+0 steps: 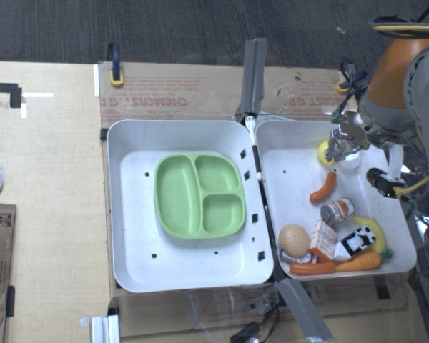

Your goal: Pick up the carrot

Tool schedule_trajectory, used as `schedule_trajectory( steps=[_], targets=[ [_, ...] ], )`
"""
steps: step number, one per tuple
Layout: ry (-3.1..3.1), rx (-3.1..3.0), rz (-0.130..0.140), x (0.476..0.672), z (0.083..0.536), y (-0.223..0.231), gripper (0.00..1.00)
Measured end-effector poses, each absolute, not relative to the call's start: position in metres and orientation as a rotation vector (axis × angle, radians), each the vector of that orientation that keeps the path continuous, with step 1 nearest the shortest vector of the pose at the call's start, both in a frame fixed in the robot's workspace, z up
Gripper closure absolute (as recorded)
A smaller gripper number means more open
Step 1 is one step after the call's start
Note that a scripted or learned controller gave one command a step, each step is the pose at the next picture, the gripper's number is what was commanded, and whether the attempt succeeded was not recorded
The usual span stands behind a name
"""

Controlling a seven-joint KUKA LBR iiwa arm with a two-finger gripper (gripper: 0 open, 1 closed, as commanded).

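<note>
A slanted overhead view of a pale wooden bench [43, 191] holding two shallow white plastic bins with rounded corners, side by side. The left bin [129, 263] contains a light green divided plate [200, 195], smooth and glossy, rounded-square in shape with one long compartment and two smaller ones. The right bin [286, 184] holds a scatter of toy food. The carrot [359, 262], a smooth orange tapered piece, lies flat along the bin's near edge toward its right corner, pointing left. Just left of it, almost end to end, lies a red-orange sausage-like piece [312, 268]. Above these sit a tan, egg-shaped object [294, 240], a small white and red packet [323, 239], a short metal can [338, 209] on its side, and a yellow object with a black and white label [362, 238]. A curved orange sausage shape [324, 187] lies near the middle of the bin, and a small round yellow object [324, 153] sits at the far side. The grey arm with its orange band [397, 66] reaches in from the right, and the gripper [341, 143], metallic and cabled, hangs over the far part of the right bin, just beside the yellow object and well apart from the carrot. Whether its grip is released or clenched cannot be told.
</note>
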State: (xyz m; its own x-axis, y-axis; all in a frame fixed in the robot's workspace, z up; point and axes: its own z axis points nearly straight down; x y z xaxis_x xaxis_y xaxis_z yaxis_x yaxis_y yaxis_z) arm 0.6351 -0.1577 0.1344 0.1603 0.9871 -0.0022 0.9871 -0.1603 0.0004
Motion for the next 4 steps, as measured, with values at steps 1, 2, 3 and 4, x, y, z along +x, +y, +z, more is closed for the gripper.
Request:
schedule_trajectory(
  steps=[1, 2, 3, 4],
  targets=[
    [1.193, 2.911, -0.008, 0.538, 0.090, -0.138, 1.00],
    [1.464, 2.780, -0.005, 0.528, 0.233, -0.188, 1.00],
    [1.156, 2.925, -0.009, 0.477, 0.191, -0.179, 1.00],
    [0.579, 3.089, -0.009, 0.477, 0.200, -0.209, 1.00]
  ],
)
